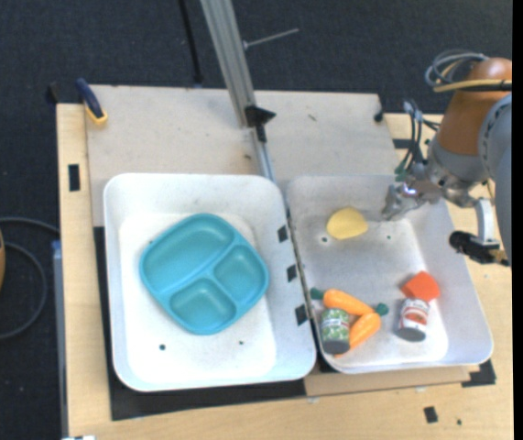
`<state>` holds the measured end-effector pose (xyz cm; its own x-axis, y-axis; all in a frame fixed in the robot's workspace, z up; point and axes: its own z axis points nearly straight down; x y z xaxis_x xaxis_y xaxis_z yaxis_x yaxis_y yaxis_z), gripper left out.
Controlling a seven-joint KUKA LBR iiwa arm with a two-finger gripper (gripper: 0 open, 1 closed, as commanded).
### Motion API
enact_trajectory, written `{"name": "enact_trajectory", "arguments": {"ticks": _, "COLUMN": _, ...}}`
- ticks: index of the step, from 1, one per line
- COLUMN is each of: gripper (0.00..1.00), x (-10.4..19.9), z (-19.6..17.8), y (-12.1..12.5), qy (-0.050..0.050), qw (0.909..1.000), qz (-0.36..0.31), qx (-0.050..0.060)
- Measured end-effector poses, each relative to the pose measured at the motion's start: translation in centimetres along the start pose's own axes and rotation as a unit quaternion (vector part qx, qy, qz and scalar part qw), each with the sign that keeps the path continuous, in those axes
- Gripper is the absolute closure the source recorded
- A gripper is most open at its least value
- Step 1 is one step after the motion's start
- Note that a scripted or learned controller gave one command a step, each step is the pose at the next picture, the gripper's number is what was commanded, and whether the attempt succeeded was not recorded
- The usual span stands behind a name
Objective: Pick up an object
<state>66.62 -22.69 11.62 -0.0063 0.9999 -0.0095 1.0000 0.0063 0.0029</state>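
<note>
Objects for picking all lie in the right bin (444,337). Nearest the desk's (188,136) front edge sit a small can (335,330), two carrots (351,312) crossed beside it, and a bottle (415,308) with an orange cap, well apart from them. I judge they are scattered loosely so that I can reach any one. Farther back lies a yellow lump (346,224), alone. My claw (395,201) hangs just beyond it, near the bin's far rim, grasping nothing; whether it is released or clenched I cannot tell. My arm slants down from the right. The left bin (124,356) carries a teal tray (204,272).
</note>
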Motion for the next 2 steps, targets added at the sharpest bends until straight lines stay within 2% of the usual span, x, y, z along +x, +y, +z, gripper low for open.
{"name": "enact_trajectory", "arguments": {"ticks": 2, "gripper": 1.00, "x": -0.1, "z": -8.9, "y": 0.6, "qy": 0.004, "qw": 1.0000, "qz": 0.001, "qx": -0.002}}
